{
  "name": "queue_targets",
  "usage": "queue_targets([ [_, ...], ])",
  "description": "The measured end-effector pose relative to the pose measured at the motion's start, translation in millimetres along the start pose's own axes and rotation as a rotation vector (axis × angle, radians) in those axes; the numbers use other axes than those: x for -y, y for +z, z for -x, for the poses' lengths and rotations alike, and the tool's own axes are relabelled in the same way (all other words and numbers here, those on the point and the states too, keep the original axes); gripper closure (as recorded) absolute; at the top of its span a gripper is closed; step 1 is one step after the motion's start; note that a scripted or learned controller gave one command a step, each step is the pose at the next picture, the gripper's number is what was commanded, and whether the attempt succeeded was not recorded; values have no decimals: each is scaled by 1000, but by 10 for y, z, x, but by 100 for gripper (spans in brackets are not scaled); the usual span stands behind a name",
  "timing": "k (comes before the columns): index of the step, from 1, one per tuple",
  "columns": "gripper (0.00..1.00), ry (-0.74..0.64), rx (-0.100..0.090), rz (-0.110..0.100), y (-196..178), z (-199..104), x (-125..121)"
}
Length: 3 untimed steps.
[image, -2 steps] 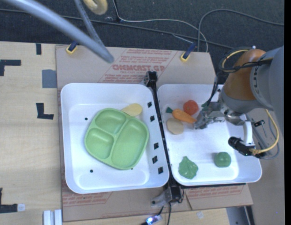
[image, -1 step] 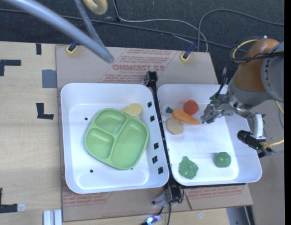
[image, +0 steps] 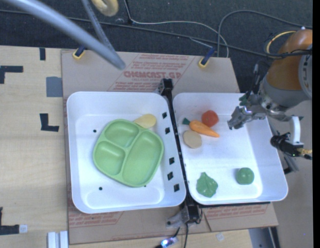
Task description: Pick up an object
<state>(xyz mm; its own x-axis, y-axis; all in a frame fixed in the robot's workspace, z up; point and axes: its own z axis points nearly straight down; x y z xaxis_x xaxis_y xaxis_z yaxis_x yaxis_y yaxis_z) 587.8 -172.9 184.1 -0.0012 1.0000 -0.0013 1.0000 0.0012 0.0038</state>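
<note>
Task barely begun, by the look of it: nothing lifted yet. Claw [image: 237,119] hangs over the right bin [image: 268,154], near its far right edge, with nothing between its fingers; they look narrow, close to shut, though the view is small.

Every candidate lies on the bin floor. Nearest the claw, toward the far left corner: a red tomato [image: 210,118], round and smooth, with an orange carrot [image: 204,129] just below it, long and tapered, green stub at its left end. A pale potato [image: 192,139] touches or nearly touches the carrot's left end. Along the near edge: a leafy green vegetable [image: 206,185] and a green ball [image: 244,175], well apart.

Left bin [image: 80,154] bears a green divided plate [image: 129,152], a yellow piece [image: 146,121] at its far edge.

Left to do: descend, close, lift.
</note>
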Motion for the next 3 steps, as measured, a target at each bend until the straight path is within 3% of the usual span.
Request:
queue_targets([
  [1, 100, -1, 0, 2, -610, -45, -74],
  [3, 100, -6, -3, -5, -536, -1226, -167],
])
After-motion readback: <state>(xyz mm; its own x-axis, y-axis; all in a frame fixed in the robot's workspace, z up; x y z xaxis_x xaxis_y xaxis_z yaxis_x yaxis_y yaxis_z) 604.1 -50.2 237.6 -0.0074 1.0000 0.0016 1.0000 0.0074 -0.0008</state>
